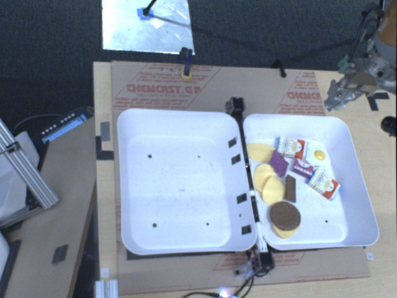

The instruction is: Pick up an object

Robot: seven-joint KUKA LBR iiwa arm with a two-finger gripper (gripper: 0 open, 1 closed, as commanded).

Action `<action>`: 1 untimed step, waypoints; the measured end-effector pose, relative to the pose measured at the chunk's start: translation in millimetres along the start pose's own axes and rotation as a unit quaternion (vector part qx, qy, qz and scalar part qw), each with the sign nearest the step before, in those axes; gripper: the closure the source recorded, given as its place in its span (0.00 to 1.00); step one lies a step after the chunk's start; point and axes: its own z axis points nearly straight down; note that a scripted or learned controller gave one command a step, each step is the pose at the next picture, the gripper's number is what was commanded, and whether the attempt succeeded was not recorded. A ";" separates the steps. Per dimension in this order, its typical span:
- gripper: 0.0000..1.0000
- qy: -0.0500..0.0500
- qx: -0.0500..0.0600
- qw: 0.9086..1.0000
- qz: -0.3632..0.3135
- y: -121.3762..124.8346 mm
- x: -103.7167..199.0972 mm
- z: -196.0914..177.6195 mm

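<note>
Clutter of small toy food lying in the right bin (356, 166), crowded toward its left wall: yellow slices (264, 176), a purple block (278, 164), a brown bar (289, 189), two little cartons (291, 146) and (324, 184), and a brown round biscuit (285, 216) resting on another yellow piece at the near end. Gripper (337, 99) parked beyond the bin's far right corner, well apart from the pile, prongs spread with nothing between them. Probably all light, hard, smooth plastic, so liable to skid or squirt out under a poor pinch. Best bet, judging by the layout: the carton nearest the right side, lying a little clear of the rest, gripped across its flat opposite faces. Flat-lying biscuit and slices likely harder to get under.
</note>
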 end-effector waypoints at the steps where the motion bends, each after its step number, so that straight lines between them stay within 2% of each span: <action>1: 1.00 0.004 0.010 1.000 -0.007 58.4 88.6 101.8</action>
